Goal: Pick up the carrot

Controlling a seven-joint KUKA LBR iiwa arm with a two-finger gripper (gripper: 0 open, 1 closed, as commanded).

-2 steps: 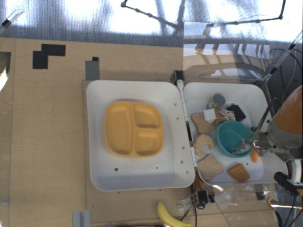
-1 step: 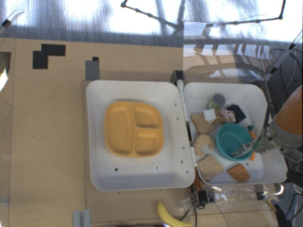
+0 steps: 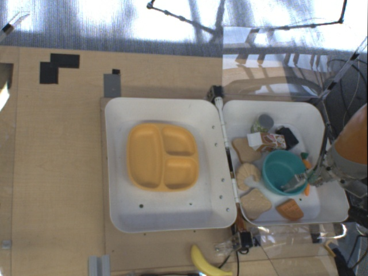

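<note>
Presently the carrot [image 3: 306, 174], a small orange sliver in the right bin [image 3: 330, 206] beside the teal bowl [image 3: 282, 171], appears light, rigid and smooth, best pinched across its middle, while the pincer's [image 3: 300, 180] state cannot be determined.

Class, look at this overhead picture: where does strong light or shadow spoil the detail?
Camera view: striped sunlight washes out the floor beyond the bench; the right bin sits under slatted shadow and a reflective sheet at its near edge; the yellow tray in the left bin is evenly lit, slightly soft.
</note>
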